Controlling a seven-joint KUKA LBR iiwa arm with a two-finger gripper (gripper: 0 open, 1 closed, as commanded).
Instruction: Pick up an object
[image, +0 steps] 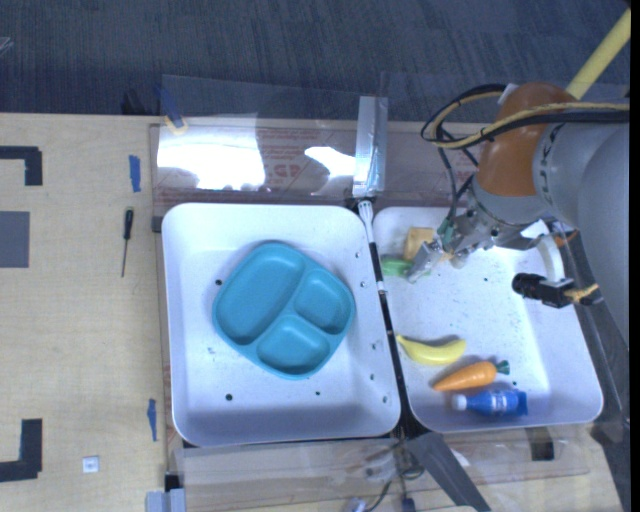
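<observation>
1. Standing by the bench: two white bins side by side. The left bin (190, 400) has just a blue divided plate (285, 308) sitting roughly in its middle, tilted a bit on the bin floor, with bare white all around it

2. The right bin (560, 360) is where the pickable stuff is. Along its near edge: a banana (432, 348) close to the wall shared with the left bin, a carrot (466, 376) just beside and below it, and a blue bottle (495, 402) lying on its side nearest the front rim. Those three are bunched up, carrot practically touching the bottle

3. Up in the far left corner of that bin there's a yellow block (419, 241) and something green (394, 267) right against the divider wall. Too small for me to say what the green thing is

4. The gripper (443, 254) is down in that same far corner, right beside the yellow block. My guess is it's going for that piece, since the arm is angled in over the far edge. Honestly I can't tell if the fingers are apart or closed, too much clutter there, and I can't see anything clearly between them

5. Room-wise: that corner is tight, with walls on two sides. The middle of the right bin is bare, so lifting out toward the centre looks like the easy way

6. Risk I'd guess: nudging the piece into the wall instead of gripping it
</observation>
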